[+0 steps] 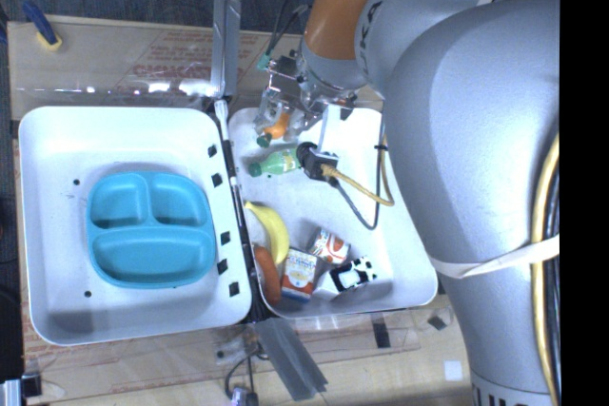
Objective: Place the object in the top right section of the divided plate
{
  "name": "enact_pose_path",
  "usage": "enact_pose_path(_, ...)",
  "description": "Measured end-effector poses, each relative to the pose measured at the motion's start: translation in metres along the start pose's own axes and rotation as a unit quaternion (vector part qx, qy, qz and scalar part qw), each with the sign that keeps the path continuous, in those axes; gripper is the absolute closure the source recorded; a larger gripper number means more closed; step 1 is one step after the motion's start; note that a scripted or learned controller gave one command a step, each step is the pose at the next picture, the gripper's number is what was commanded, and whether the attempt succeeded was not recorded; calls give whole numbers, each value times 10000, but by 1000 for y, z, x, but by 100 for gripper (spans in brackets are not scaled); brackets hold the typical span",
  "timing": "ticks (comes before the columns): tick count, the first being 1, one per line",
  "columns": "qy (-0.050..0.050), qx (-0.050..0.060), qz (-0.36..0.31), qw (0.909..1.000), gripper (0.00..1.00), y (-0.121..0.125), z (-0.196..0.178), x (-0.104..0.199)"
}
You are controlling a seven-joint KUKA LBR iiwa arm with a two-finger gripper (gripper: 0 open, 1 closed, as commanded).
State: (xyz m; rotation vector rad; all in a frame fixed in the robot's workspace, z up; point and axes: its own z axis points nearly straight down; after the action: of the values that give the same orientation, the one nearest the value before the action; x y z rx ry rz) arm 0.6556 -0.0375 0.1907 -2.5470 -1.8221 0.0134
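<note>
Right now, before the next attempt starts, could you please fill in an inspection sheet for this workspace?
Surface: two shallow white bins side by side, left bin and right bin, on a wooden bench.
Job's things: blue divided plate lies in the left bin, all sections bare.
Clutter: right bin holds a banana, green bottle, small carton, red-and-white pack, black-and-white toy and an orange piece.
Grippers: gripper hangs over the right bin's far end; finger state unclear.
Cables: yellow cable loops over the right bin.
Surroundings: blue-and-yellow clamp at the bench's far left corner.
</note>
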Motion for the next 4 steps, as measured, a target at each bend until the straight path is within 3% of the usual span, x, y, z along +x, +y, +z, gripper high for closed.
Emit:
enact_pose_path(1, -2, -40, -440, 9990, 100, -90, 1, 59)
enact_pose_path(2, -4, -43, -432, 9991, 0, -89, 1, 58)
enact_pose_path(3, -10, -28, -459, 9989, 100, -89, -9, 58)
enact_pose_path(4, -5, -50, -311, 9995, 100, -46, 0, 26)
